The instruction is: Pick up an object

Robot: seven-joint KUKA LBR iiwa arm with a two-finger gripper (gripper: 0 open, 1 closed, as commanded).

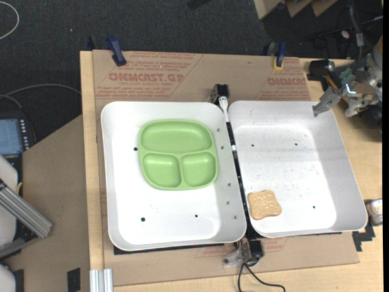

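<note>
The left bin [121,218] holds a green plate [179,154] with three sections, its long side running left to right. The right bin [304,163] holds a tan cracker [264,204] lying flat in its near left corner. The gripper [325,102] hangs over the right bin's far right corner.

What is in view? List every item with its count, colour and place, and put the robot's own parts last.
bins: two, white, side by side on the bench.
plate: one, light green, three compartments, in the left bin, upper middle.
cracker: one, tan, flat, in the right bin near its lower left corner.
board: one, brown cardboard with red print, under both bins.
clamps: two, blue, on the board's far edge.
cables: black, below the bins at the near edge.
gripper: one, grey metal, above the right bin's upper right corner, nothing seen between its fingers.
</note>
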